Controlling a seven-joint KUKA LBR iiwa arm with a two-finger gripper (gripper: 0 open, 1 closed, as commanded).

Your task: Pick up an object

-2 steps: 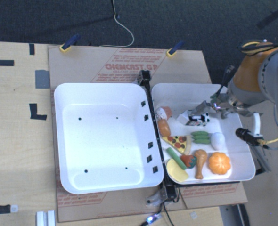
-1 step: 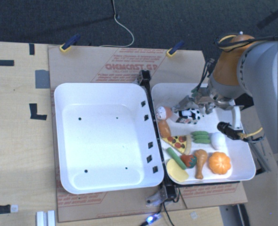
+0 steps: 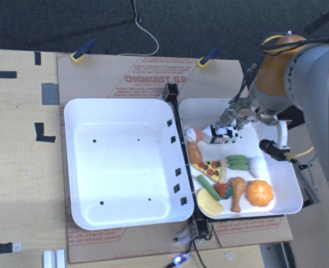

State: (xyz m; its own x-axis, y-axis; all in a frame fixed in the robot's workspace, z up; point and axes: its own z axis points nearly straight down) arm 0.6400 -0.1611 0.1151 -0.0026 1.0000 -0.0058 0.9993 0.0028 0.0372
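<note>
Bench: a light wooden top (image 3: 19, 149) with several black tape marks, and a brown cardboard sheet (image 3: 153, 74) with red print lying on it under the bins.
Clamps: two blue and yellow clamps (image 3: 82, 50) hold the far edge of the cardboard.
Floor: dark grey carpet (image 3: 53, 10) beyond the bench, with a thin cable (image 3: 145, 32) running across it.
Left bin (image 3: 75, 121): white, shallow, with a few small dark dots on its bottom.
Right bin (image 3: 284, 205): white, touching the left bin along a black joint, and holding the toys.
Toys: a black and white cow figure (image 3: 225, 134) in the far part; nearer are a pizza slice (image 3: 209, 167), green pea pods (image 3: 238, 162), a drumstick (image 3: 238, 191), an orange (image 3: 260, 193), a yellow piece (image 3: 209, 204) and a white egg (image 3: 257, 164), all close together.
Arm: grey with an orange band (image 3: 276, 66), coming from the right over the right bin.
Gripper (image 3: 229, 128): low over the cow figure; I cannot tell whether it is released or clenched.
</note>
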